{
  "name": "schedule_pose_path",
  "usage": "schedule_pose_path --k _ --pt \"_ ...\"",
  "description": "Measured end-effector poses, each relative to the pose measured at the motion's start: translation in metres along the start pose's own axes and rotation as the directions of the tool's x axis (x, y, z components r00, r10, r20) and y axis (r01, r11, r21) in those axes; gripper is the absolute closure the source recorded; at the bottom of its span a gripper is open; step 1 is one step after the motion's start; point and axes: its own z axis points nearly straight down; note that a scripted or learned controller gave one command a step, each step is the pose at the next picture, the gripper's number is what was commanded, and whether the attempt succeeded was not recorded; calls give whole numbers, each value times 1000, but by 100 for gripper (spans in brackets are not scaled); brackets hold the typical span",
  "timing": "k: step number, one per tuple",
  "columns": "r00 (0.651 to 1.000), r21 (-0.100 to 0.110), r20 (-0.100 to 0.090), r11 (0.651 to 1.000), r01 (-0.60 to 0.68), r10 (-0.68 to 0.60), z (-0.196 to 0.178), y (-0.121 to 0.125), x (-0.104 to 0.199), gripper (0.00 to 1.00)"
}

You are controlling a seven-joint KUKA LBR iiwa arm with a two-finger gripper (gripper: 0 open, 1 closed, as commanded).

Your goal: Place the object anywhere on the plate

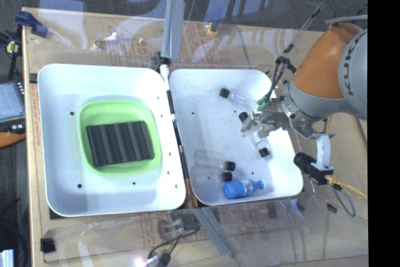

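My arm: I reach in from the right, orange band over the right bin's [187, 103] right edge, wrist angled down toward that bin's right half.
My gripper [257, 124]: low over the right half of the right bin, near its right wall; metal and cable clutter hides the tips, so I cannot tell how it stands or whether anything is between them.
Clear vial near gripper [237, 97]: a small transparent bottle with a black cap, lying toward the right bin's far right corner, just up and left of my gripper.
Second small vial [260, 147]: clear with a dark cap, lying just below my gripper, close to the right wall.
Blue bottle [242, 189]: on its side along the right bin's near edge, toward the near right corner, pale end pointing right.
Clear bottles by it [209, 172]: transparent, black-capped, lying just left of and above the blue bottle, near the near edge.
Plate [119, 110]: green, rounded square, in the middle of the left bin [56, 84], well apart from everything in the right bin.
Dark ribbed slab [119, 142]: lies flat in the centre of the plate, covering most of its floor.
Divider: the two bins touch along their inner walls, between plate and bottles.
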Motion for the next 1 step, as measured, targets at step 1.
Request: schedule_pose_path --k 1 --pt "1000 0 0 1000 0 0 0 0 0 0"
